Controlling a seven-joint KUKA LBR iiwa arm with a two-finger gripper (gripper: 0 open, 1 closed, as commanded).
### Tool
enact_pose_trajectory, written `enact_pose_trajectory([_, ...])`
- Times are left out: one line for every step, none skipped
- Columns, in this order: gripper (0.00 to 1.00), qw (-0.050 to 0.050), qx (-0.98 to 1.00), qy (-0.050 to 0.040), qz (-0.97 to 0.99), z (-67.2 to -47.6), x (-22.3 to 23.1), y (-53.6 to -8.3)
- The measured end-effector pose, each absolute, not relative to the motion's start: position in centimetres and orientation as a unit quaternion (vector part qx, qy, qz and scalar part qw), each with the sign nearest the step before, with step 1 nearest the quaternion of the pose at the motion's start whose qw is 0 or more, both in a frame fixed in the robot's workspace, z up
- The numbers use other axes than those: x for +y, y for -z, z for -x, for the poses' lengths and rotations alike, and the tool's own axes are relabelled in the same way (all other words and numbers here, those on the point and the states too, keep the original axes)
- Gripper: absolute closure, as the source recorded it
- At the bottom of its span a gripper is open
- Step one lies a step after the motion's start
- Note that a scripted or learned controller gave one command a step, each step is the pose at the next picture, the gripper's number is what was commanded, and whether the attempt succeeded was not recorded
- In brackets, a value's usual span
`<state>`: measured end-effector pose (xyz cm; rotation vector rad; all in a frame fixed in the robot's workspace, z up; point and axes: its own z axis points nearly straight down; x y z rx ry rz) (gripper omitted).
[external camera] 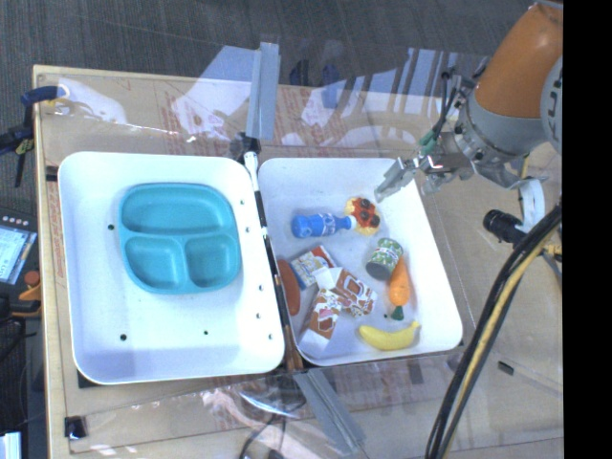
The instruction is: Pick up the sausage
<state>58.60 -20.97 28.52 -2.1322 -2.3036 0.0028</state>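
Observation:
The sausage (289, 288) is a reddish-brown link lying lengthwise against the left wall of the right bin (432, 247), beside a small carton (312, 265). My gripper (390, 182) hangs over the bin's back right part, well to the right of and behind the sausage. It is close to a red and yellow toy (363, 214), and nothing shows in its grip.
The right bin also holds a blue bottle (320, 225), a green can (384, 256), a carrot (399, 283), a banana (388, 335) and crumpled cartons (337, 300). A teal divided tray (180, 234) lies in the left bin (86, 323). Black cables (497, 285) run at the right.

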Motion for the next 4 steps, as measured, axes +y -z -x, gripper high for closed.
enact_pose_trajectory([0.0,0.003,-0.755,-0.002,0.655,-62.9,-20.8,-16.8])
enact_pose_trajectory([0.0,0.001,-0.78,-0.0007,0.626,-65.7,-20.8,-11.7])
enact_pose_trajectory([1.0,0.002,-0.781,-0.0012,0.624,-65.8,-20.6,-12.6])
enact_pose_trajectory([1.0,0.0,-0.851,-0.0004,0.525,-65.7,-18.2,-25.2])
